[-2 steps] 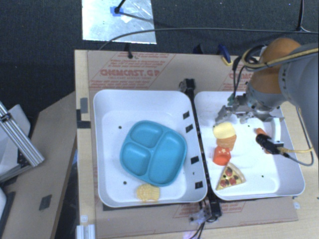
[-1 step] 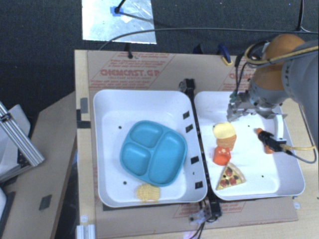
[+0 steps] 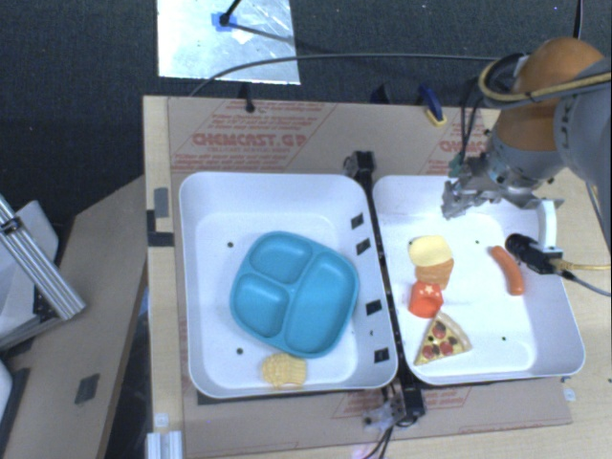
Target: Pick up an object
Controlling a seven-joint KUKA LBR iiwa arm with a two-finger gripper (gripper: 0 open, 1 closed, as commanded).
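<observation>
My gripper hangs over the back part of the right bin, with nothing seen in it. Below it in that bin lie a yellow and orange toy, a red toy, a pizza slice and an orange sausage. The yellow and orange toy is the closest, a short way in front of the gripper and slightly left. In the left bin rests a blue divided plate, with a pale yellow waffle-like piece at its front edge.
A black divider rail runs between the two bins. The grey arm with its orange band comes in from the upper right. A silver sheet lies behind the bench.
</observation>
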